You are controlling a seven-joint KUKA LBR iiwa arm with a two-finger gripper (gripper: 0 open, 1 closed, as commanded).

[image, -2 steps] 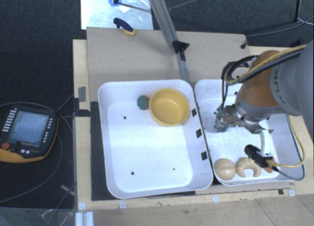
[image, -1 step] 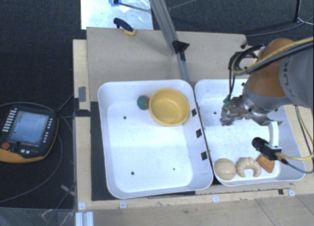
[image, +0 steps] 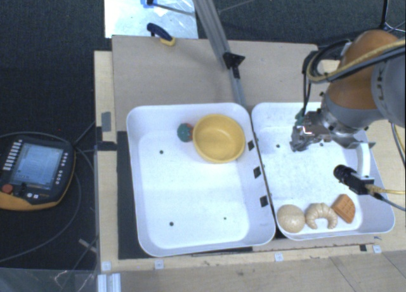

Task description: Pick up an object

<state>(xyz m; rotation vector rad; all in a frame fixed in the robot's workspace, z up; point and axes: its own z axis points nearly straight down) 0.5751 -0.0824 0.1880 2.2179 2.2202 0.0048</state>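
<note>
Left bin: the far right corner is obstructed by a yellow bowl, with a small green ball touching its left side; the remaining floor is left free for passage. Right bin: the near wall is lined by a round bun, a croissant and a waffle piece; the middle floor is unobstructed beneath the tool.
</note>
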